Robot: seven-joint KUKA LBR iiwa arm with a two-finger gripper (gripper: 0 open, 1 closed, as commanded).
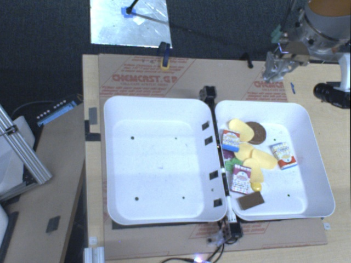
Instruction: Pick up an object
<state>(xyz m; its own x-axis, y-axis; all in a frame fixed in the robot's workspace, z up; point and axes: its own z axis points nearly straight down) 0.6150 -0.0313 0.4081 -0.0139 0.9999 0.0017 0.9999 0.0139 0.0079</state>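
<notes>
Evidently the pick is only at its approach: the gripper [276, 70] hangs above the cardboard beyond the right bin [312, 147], clear of everything, and I cannot tell how it is set. Candidate objects cluster at that bin's left side: a brown disc [256, 132], yellow pieces [258, 159], small cartons [283, 155]. Next it likely must travel over the bin and descend onto one piece

We cannot tell how the gripper [273, 73] stands, small and blurred as it is; the arm [323, 15] is cut off by the top and right edges. A green item [230, 162] lies mostly hidden under the yellow pieces [256, 158] and packets [241, 178]
</notes>
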